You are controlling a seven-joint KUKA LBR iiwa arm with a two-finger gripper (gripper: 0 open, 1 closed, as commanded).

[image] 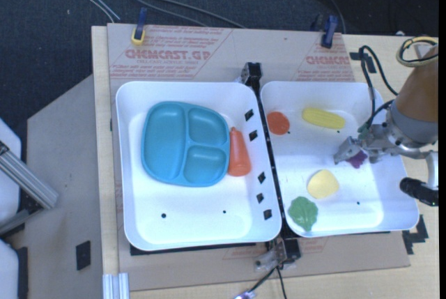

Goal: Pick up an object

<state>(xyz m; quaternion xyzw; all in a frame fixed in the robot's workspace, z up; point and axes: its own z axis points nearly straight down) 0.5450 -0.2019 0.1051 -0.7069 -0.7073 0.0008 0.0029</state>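
While the arm (417, 99) is reaching in from the right, its gripper (357, 152) is hanging low over the right bin (397, 221), with a small purple piece (358, 159) showing at the tips; whether the fingers are clamping it or just sitting over it, I cannot tell. Around it are lying a corn cob (323, 118), an orange ball (278, 123), a yellow lump (323, 184) and a green lump (303, 212). Over in the left bin (181, 228), a blue tray (185, 143) is sitting with a carrot (238, 152) touching its right edge.
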